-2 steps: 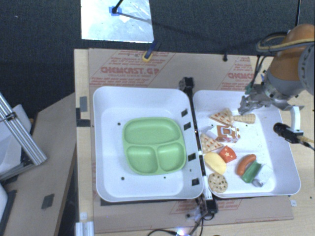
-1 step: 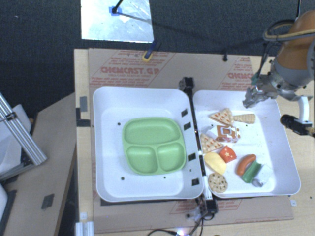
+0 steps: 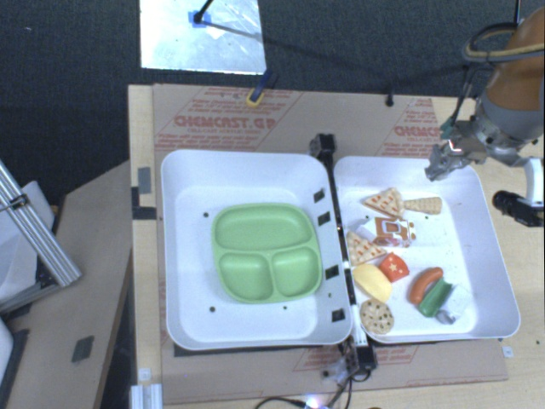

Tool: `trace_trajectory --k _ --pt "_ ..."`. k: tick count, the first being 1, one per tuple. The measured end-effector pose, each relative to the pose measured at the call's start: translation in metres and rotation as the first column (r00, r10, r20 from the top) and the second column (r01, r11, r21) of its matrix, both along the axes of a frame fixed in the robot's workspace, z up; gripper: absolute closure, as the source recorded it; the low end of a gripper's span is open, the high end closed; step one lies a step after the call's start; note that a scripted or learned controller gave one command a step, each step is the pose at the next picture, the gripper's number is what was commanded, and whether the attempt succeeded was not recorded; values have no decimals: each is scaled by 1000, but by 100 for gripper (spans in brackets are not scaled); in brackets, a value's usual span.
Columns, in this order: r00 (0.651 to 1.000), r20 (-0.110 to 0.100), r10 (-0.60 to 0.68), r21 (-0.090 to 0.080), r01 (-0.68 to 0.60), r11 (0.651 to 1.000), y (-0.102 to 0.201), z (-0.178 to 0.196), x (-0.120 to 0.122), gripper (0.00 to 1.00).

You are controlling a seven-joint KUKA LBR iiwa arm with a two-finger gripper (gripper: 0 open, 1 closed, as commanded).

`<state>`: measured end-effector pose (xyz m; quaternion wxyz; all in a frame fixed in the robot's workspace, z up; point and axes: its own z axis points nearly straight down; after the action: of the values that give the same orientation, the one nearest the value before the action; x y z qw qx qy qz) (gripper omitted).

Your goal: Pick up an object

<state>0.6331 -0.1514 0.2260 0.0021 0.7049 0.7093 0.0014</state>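
The right bin (image 3: pixel 485 254) holds several toy foods: a waffle wedge (image 3: pixel 384 202), a cracker stick (image 3: pixel 423 204), a small printed packet (image 3: pixel 394 231), a second waffle piece (image 3: pixel 363 249), a yellow lemon-like piece (image 3: pixel 372 282), a red pepper piece (image 3: pixel 393 267), an orange sausage (image 3: pixel 425 283), a green piece (image 3: pixel 435 299) and a round cookie (image 3: pixel 375 316). My gripper (image 3: pixel 443 162) hangs over the bin's far right corner, above and to the right of the cracker stick. Nothing shows between its tips.
The left bin (image 3: pixel 183 228) carries a green three-compartment tray (image 3: pixel 264 252). A black divider with clips (image 3: pixel 334 237) runs between the bins. A shiny metal sheet (image 3: pixel 203 24) lies beyond the bench. The arm's grey body and orange band (image 3: pixel 515 83) fill the upper right.
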Motion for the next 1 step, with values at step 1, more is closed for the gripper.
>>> trace_trajectory --k 1 --pt "1000 -5 1 1 -1 1000 33 5 -28 100"
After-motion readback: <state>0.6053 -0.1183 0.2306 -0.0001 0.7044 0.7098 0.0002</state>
